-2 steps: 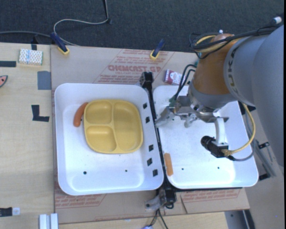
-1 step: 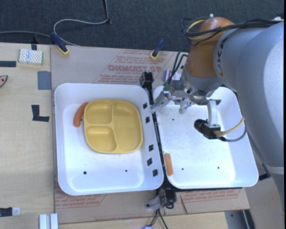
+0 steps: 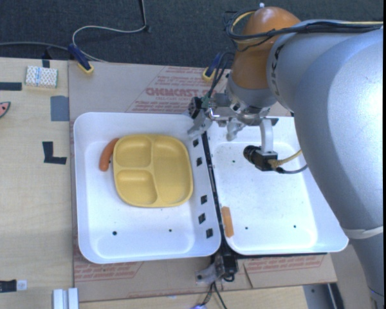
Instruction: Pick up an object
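- The end effector [image 3: 239, 129] hangs over the far left corner of the right bin [image 3: 270, 237], close to the divider between the two bins. Its two fingers point down with a narrow gap, and nothing sits between them.
- The nearest loose object is a small orange carrot-like piece [image 3: 227, 221], well toward the camera from the end effector, lying against the right bin's left wall. Its long axis runs roughly along that wall, far to near, with the lower end tipped slightly rightward.
- Risk: being tucked against the wall, one finger could strike the rim or divider on descent, so the fingers may close on air or nudge the piece away.
- A second orange piece [image 3: 105, 154] lies in the left bin [image 3: 96, 237], well to the left of the end effector, touching the edge of a yellow divided plate [image 3: 153, 170]. It runs far to near, curving a little.
- Risk there: the plate's rim crowds one side, so a finger could land on the plate rather than beside the piece.
- The black part [image 3: 260, 157] on its cable, just nearer than the end effector, could snag.
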You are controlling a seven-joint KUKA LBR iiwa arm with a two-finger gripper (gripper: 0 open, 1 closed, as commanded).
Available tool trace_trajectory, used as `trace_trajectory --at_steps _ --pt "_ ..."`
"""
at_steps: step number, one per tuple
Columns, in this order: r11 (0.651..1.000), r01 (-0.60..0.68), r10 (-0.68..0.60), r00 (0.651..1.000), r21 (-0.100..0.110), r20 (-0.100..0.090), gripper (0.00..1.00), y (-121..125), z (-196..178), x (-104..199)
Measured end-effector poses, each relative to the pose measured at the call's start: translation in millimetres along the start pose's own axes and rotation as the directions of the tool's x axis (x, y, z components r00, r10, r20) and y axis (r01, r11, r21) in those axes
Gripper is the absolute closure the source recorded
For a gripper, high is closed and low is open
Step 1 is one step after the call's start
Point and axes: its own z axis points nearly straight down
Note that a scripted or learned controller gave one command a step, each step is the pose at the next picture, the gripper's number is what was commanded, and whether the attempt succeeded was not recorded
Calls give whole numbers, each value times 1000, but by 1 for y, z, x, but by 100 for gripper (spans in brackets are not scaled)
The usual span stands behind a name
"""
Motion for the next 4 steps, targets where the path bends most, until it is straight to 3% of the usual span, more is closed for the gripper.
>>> trace_trajectory --at_steps 1,2,3,4 --pt "1000 1 -1 1000 1 3 100 0 -10 0" --pt "1000 -1 1 1000 0 2 100 -9 0 23" --pt "1000 -1 1 1000 0 2 0 -9 0 23" --pt "1000 0 0 1000 1 2 100 -9 -9 23"
